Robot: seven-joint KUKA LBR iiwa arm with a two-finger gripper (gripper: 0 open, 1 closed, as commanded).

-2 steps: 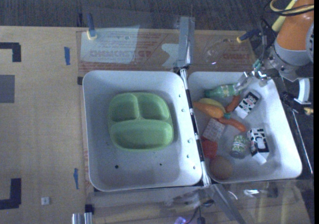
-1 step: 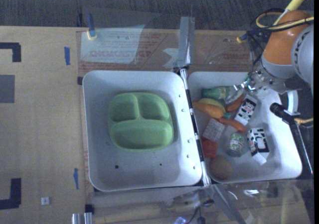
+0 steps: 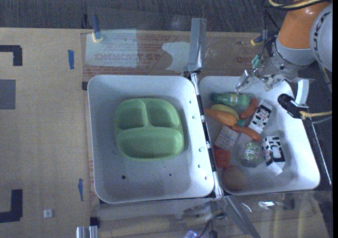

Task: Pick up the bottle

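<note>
Near the back edge of the right bin [image 3: 309,176], the bottle [image 3: 231,99] lies on its side, green with a pale cap end, touching a yellow fruit [image 3: 224,109] just in front of it. The gripper [image 3: 247,81] hangs just above the bottle at the bin's back edge; nothing sits between its fingers, and whether they are apart cannot be told. A green plate [image 3: 149,128] rests mid-floor in the left bin [image 3: 100,168].
</note>
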